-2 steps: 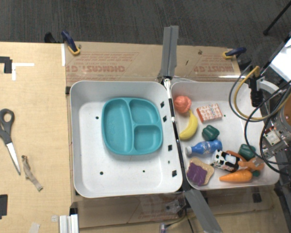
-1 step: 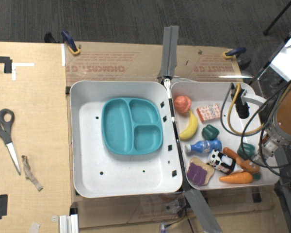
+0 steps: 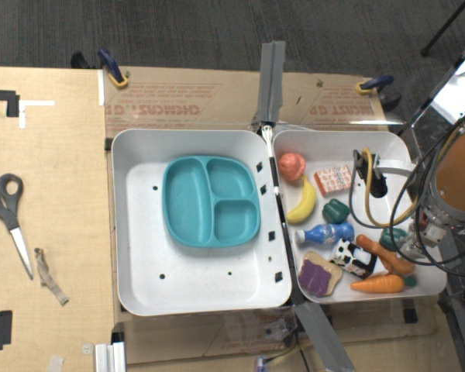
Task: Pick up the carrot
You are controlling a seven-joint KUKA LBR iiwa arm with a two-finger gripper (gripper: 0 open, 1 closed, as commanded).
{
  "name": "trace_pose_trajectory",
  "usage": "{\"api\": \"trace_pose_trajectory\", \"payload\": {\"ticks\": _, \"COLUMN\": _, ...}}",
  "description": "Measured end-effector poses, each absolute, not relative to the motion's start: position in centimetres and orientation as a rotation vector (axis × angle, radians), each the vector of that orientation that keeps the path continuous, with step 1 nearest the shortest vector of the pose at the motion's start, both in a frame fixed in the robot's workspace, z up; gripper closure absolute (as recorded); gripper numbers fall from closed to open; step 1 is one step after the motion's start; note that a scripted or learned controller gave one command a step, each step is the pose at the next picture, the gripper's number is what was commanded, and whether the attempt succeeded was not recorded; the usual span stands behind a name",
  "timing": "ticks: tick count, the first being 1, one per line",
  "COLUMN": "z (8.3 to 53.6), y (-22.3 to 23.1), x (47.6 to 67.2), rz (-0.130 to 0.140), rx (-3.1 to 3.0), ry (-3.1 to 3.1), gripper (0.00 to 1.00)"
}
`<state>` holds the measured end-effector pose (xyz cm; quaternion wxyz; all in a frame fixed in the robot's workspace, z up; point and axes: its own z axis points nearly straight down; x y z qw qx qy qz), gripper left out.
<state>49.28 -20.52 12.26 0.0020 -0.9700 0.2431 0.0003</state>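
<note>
**A:** Entry one, nearest us: carrot point(image 3: 380, 284), orange, green tip to the right. It lies flat along the near wall of the right bin point(image 3: 430, 291), toward its right corner.

**B:** What are its neighbours?

**A:** Bread point(image 3: 319, 276) with purple spread sits to its left, near but apart. The cow point(image 3: 349, 256) is just behind. A second orange piece point(image 3: 385, 257) lies aslant behind the carrot, so close we cannot tell whether they touch.

**B:** And the gripper?

**A:** The gripper point(image 3: 412, 239) is low over that same corner, just behind the carrot, with cables looped around it. We cannot tell whether it is spread or closed, so we claim no hold. We judge it stands there to come down on the carrot.

**B:** What risks do we log?

**A:** With the wall on one side and the orange piece on the other, there is little room. The wrong piece could be taken.

**B:** And the remainder?

**A:** Banana point(image 3: 302, 201) and bottle point(image 3: 325, 234) are in the same bin. The plate point(image 3: 211, 201) sits alone in the left bin point(image 3: 132, 231). Scissors point(image 3: 8, 208) lie out on the bench point(image 3: 54, 146).
</note>
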Motion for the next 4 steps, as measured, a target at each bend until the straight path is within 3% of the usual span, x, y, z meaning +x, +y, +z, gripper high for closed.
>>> {"api": "trace_pose_trajectory", "payload": {"ticks": 1, "z": 15.2, "y": -19.8, "x": 48.6, "rz": 0.002, "rx": -3.084, "ry": 0.58, "gripper": 1.0}}
{"api": "trace_pose_trajectory", "payload": {"ticks": 2, "z": 16.0, "y": -21.9, "x": 49.9, "rz": -0.001, "rx": -3.122, "ry": 0.316, "gripper": 1.0}}
{"api": "trace_pose_trajectory", "payload": {"ticks": 3, "z": 15.7, "y": -22.0, "x": 48.7, "rz": 0.0, "rx": -3.123, "ry": 0.308, "gripper": 1.0}}
{"api": "trace_pose_trajectory", "payload": {"ticks": 4, "z": 21.5, "y": -22.0, "x": 48.4, "rz": -0.001, "rx": -3.12, "ry": 0.321, "gripper": 1.0}}
